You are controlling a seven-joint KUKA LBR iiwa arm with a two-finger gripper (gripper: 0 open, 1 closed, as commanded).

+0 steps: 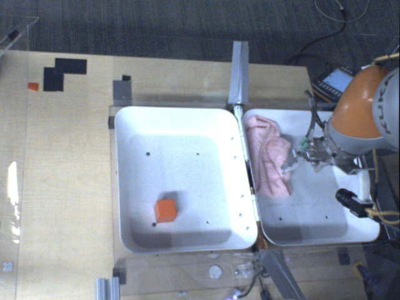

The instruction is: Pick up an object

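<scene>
The gripper [294,161] is in the right bin [312,227], just beside the pink cloth [267,155] at the bin's left wall; jaws state I cannot tell. An orange block [165,210] lies in left bin [181,127], approx. front-left.

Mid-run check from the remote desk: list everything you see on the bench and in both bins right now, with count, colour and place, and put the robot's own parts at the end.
left bin: 1, white, middle of the bench
right bin: 1, white, beside the left bin, on the arm's side
block: 1, orange, lower part of the left bin
cloth: 1, pink, crumpled along the left side of the right bin
black shapes: a cluster, black, far left top of the bench
small square: 1, orange, beside the black shapes
divider bar: 1, grey, above the gap between the bins
arm: 1, grey with an orange band, reaching in from the right
gripper: 1, metallic, at the cloth's right edge; grasp cannot be judged
</scene>
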